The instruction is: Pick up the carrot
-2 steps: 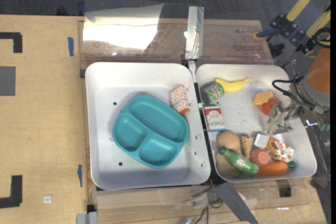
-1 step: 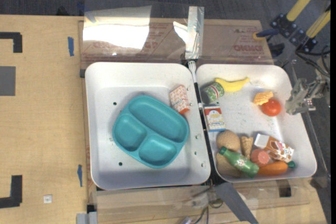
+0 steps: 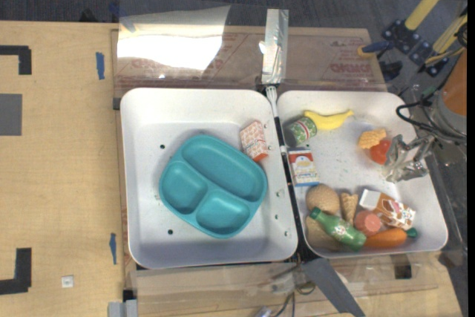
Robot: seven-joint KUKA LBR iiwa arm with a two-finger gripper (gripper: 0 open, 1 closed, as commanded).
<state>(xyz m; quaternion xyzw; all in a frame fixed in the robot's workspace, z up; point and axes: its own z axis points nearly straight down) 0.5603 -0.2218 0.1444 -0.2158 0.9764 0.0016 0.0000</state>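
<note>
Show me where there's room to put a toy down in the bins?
The left bin has bare floor above and left of the teal tray. The right bin has an open patch between the banana and bread. Its bottom corner, by the carrot, is crowded.

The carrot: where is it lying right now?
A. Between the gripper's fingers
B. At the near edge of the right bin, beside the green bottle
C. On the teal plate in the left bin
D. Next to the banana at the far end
B: the carrot lies along the right bin's near edge, next to the green bottle.
</note>
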